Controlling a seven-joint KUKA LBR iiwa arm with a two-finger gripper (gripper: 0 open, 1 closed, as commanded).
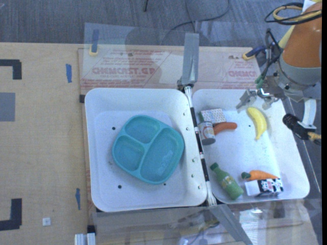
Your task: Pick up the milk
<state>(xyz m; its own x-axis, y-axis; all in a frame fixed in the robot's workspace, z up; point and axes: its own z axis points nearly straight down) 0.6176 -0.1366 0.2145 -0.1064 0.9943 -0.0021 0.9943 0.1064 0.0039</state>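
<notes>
The milk (263, 187) is a small white carton with black cow patches, lying on its side in the front right corner of the right bin (291, 152). An orange carrot (261, 175) lies right against its far side. My gripper (254, 102) hangs over the far end of that bin, just above the top of a yellow banana (257, 121). It is well back from the milk. Its fingers stand apart with nothing between them.
A green bottle (226, 180) lies at the right bin's front left. A small can (207, 131), an orange-red sausage-like piece (225, 127) and a grey packet (212, 115) crowd the divider. A teal divided plate (148, 148) sits in the left bin (102, 111).
</notes>
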